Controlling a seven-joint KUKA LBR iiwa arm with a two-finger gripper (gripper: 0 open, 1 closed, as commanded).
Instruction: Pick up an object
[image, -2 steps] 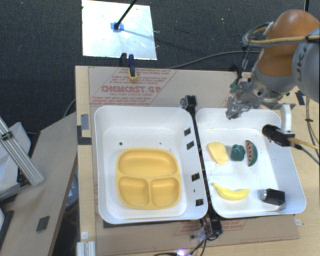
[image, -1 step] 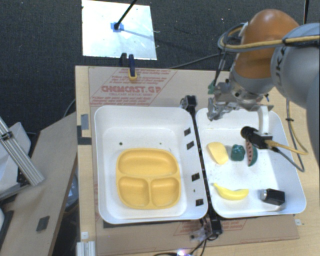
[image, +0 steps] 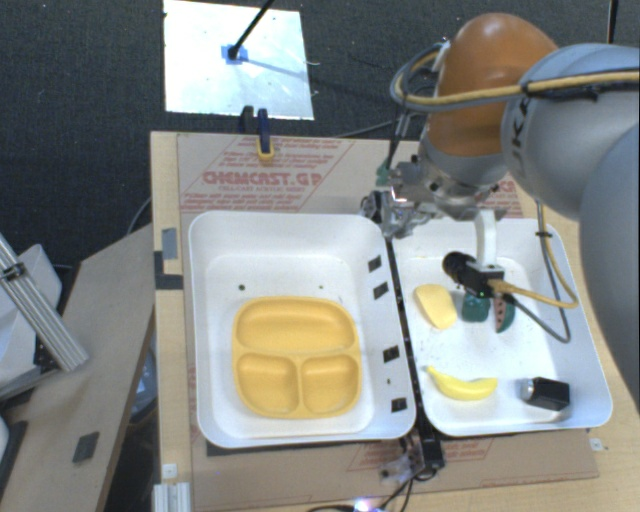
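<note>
Seeing the claw hanging over the right bin's upper left corner, just beside the wall shared with the left bin. Not managing to tell whether spread or pressed together; seeing nothing pinched. Finding every loose thing lying in the right bin, below and right of the claw and apart from it: a pale slice lying nearest, a teal item sitting just right of that, a banana resting nearer the front, a black block sitting in the front right corner. Seeing a yellow tray sitting in the left bin.
</note>
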